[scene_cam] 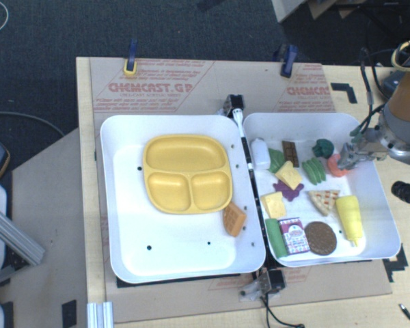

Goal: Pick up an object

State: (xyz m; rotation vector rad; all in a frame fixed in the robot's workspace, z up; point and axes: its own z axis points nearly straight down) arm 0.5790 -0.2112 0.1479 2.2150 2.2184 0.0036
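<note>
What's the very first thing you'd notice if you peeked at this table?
The big yellow divided plate in the left bin. Next, the jumble of toy food in the right bin, like the yellow corn cob and pizza slice. The gripper sits over that bin's far right side.

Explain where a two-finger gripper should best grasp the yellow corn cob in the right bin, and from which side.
Probably across the middle of the corn cob, coming from above. It lies flat and elongated, so fingers should close across its narrow width; its long sides look mostly free.
</note>
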